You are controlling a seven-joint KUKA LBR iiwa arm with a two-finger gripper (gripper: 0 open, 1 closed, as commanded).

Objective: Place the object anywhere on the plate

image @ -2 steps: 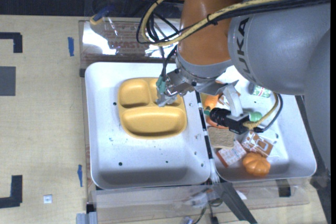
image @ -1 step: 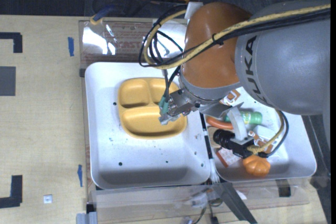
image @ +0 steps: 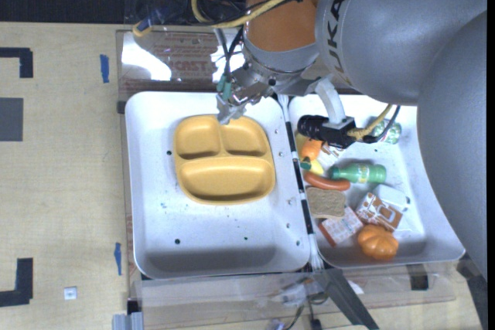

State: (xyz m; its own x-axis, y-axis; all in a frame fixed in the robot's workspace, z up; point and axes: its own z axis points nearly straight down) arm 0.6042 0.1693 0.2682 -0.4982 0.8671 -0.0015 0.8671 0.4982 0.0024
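The pale bench (image: 62,166) lies bare on the left, with black corner marks and bits of blue tape near its edges; beside it sits the left bin (image: 147,189), white and shallow, with a few dark specks on its floor.

A yellow compartment plate (image: 224,174) lies flat in the far half of this bin; it has two small wells on its far side and one wide well on its near side; a strip of bare floor runs along its left edge, a broader bare stretch lies on its near side, and its right edge comes close to the bin's right wall.

The gripper (image: 227,116) hangs over the plate's far rim, about where the ridge between the two small wells meets that rim; whether it is spread or closed cannot be told, nor whether anything sits in it; the wide well and most of both small wells lie uncovered.

Across the two touching rims, the right bin (image: 429,220) holds the loose toys, crowded towards its left wall: an orange piece (image: 311,151), a red sausage (image: 326,182), a green bottle (image: 358,173) on its side, a brown bread slice (image: 326,202), a small packet (image: 340,229), a red-and-white carton (image: 380,211) and an orange round fruit (image: 377,242) nearest the front rim; which of them the task means cannot be told.

The grey arm (image: 402,27) spans the right bin's far and right sides.
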